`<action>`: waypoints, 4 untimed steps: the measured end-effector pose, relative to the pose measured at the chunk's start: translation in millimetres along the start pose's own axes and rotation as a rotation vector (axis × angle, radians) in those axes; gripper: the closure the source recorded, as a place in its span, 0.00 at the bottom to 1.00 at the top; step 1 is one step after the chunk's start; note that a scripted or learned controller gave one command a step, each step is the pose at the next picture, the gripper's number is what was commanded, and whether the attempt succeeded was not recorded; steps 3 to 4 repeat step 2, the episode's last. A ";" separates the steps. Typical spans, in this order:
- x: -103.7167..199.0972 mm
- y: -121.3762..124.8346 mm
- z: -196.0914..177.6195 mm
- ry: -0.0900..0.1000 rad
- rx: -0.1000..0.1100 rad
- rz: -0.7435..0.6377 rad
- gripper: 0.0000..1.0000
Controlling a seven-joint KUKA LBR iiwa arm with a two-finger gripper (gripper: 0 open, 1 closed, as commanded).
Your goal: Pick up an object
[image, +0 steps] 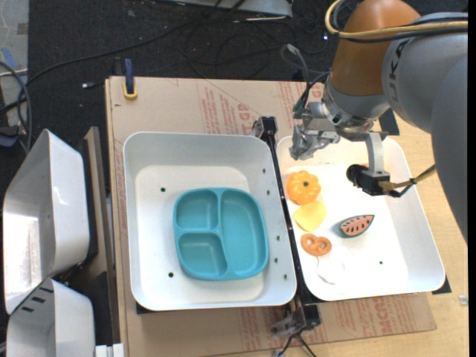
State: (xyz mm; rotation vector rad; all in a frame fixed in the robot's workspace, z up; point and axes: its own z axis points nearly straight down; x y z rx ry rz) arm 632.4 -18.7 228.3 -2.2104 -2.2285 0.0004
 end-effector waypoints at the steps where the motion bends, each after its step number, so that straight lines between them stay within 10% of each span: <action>1: 52.9 -8.9 -11.4 0.000 -0.002 0.000 1.00; 2: 105.6 -16.6 3.2 -0.001 0.000 0.000 1.00; 4: 105.6 -16.6 3.2 -0.001 0.000 0.000 1.00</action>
